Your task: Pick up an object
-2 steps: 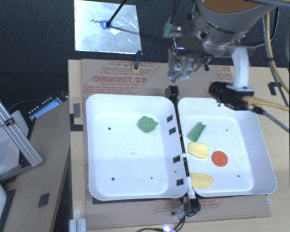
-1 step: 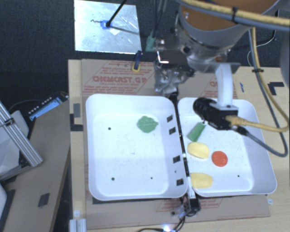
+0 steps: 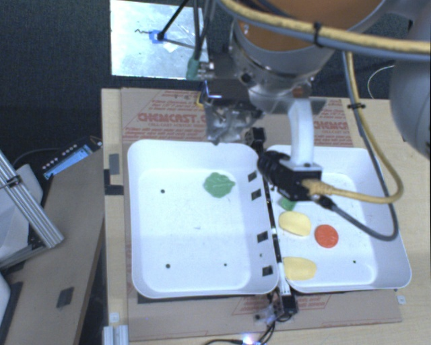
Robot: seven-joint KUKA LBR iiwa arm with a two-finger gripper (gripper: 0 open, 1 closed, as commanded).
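A flat green object (image 3: 219,184) lies in the left bin (image 3: 155,222), toward its far right part. In the right bin (image 3: 377,249) sit a yellow oval piece (image 3: 295,223), a second yellow piece (image 3: 300,268) near the front, and a red disc (image 3: 326,236). A small green piece (image 3: 287,203) peeks out from under a black cable mount (image 3: 286,175). My gripper (image 3: 232,133) hangs over the far rim of the left bin, above and slightly right of the flat green object, apart from it. Nothing shows in its grasp.
The arm's wide body and orange band (image 3: 303,20) cover the top middle. A yellow hose (image 3: 357,197) and a grey cable (image 3: 367,229) trail over the right bin. Black clips (image 3: 264,236) line the wall between the bins. Cardboard (image 3: 161,114) underlies both bins.
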